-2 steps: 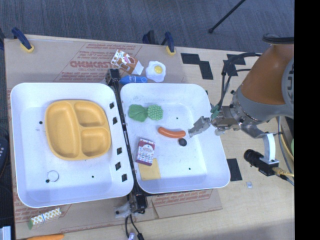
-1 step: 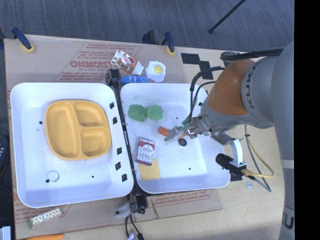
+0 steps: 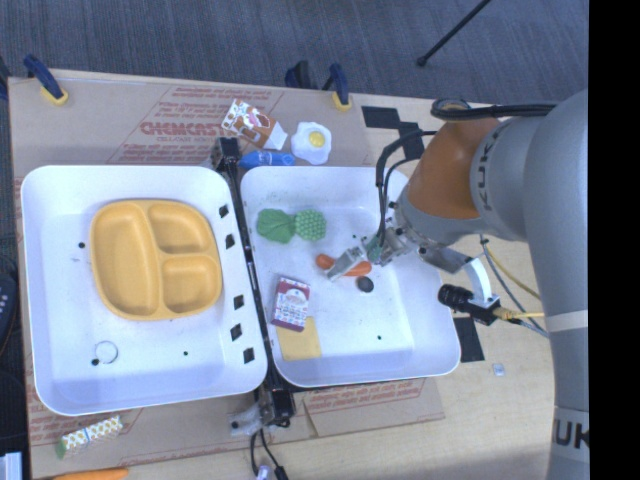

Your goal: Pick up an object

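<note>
While the grey KUKA arm with its orange band (image 3: 470, 183) reaches in from the right, I see its two-finger gripper (image 3: 358, 261) low inside the right white bin (image 3: 420, 353), near that bin's middle. I cannot tell how the fingers stand; they blur into a small orange carrot-like piece (image 3: 326, 262) touching the tip, with a small dark round bit (image 3: 365, 285) just below. I have 2 shallow white bins side by side on the bench (image 3: 170, 118). In the left white bin (image 3: 50, 368) lies a yellow plastic divided tray (image 3: 155, 258) with 3 compartments. Toward the right bin's far-left corner sits a green leafy toy vegetable (image 3: 291, 225). By its near-left corner a small red-and-white packet (image 3: 291, 303) rests just above a flat yellow cheese-like square (image 3: 298, 340). Beyond the bins' far edge sits a toy fried egg (image 3: 313, 141).
</note>
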Robot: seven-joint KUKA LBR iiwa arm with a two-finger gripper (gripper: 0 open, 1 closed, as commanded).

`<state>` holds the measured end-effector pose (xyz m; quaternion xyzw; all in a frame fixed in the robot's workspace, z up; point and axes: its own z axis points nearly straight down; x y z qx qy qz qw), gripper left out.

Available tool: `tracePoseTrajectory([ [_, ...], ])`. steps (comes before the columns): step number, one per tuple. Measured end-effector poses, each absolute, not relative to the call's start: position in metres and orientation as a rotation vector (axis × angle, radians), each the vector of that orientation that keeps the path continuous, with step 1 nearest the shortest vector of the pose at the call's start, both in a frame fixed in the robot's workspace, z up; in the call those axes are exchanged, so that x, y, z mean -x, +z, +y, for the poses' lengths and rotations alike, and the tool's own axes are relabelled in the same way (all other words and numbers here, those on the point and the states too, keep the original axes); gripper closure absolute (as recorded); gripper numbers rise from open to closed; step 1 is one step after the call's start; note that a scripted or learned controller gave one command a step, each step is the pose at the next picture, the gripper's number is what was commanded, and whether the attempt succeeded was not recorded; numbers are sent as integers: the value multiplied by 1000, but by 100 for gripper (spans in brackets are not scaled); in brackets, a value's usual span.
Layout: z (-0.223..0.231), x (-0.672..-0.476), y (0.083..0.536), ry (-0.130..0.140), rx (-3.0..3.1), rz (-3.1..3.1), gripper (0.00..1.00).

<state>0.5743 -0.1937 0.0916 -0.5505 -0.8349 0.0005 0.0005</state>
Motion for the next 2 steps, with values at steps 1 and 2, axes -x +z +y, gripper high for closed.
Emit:
tracePoseTrajectory([
  [1,-194,-575,102,3,1723,-2626,100],
  [2,-129,-548,265,2,2046,-2383,100],
])
